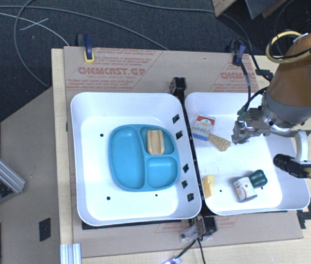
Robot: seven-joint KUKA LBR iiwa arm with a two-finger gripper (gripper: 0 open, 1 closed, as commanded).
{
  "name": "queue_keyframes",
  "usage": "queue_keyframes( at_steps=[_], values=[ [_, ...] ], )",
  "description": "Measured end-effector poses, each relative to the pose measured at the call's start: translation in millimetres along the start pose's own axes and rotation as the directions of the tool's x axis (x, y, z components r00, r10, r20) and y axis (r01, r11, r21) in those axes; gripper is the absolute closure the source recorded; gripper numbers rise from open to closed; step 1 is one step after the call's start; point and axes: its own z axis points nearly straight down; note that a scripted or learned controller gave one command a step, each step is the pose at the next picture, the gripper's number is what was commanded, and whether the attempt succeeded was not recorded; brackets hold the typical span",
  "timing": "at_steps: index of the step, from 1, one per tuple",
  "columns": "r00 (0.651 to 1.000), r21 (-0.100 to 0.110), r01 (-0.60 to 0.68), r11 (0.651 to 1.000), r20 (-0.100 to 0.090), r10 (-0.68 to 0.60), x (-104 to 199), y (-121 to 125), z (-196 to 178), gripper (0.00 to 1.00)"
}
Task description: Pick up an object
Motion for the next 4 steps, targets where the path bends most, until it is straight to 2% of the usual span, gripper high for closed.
queue_keyframes(
  at_steps=[1,4],
  values=[
    [1.0,0.001,0.0,1.0,0.0,0.0,0.1,1.2,-32.7,1.0],
    [1.0,0.002,0.005,1.0,-0.002,-0.005,136.8,65.1,-54.6,1.0]
  ],
)
